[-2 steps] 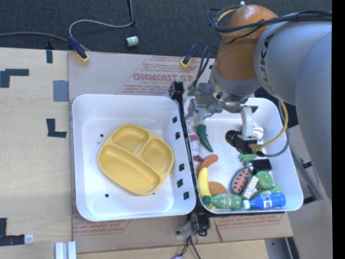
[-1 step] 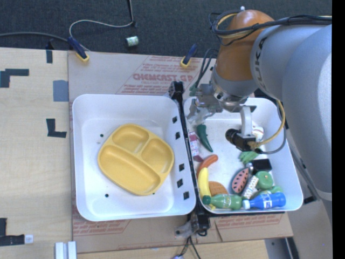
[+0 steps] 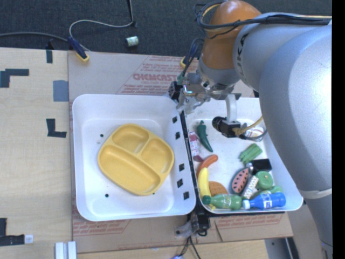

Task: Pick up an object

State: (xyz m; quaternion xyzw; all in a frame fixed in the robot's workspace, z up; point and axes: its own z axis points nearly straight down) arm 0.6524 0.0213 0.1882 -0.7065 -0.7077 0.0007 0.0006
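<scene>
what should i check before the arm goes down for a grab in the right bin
1. Objects available in the right bin: ok. A green chili, banana, blue bottle and other toys lie there.
2. Gripper above a target: not ok. It sits over the divide between the bins, at the far edge, beside the chili rather than over it.
3. Finger opening: cannot tell, hidden by the wrist.
4. Target standing apart: not ok near the front, where toys crowd and touch; the chili lies more apart.
5. Left bin: ok, it bears a yellow divided plate away from the gripper.
</scene>
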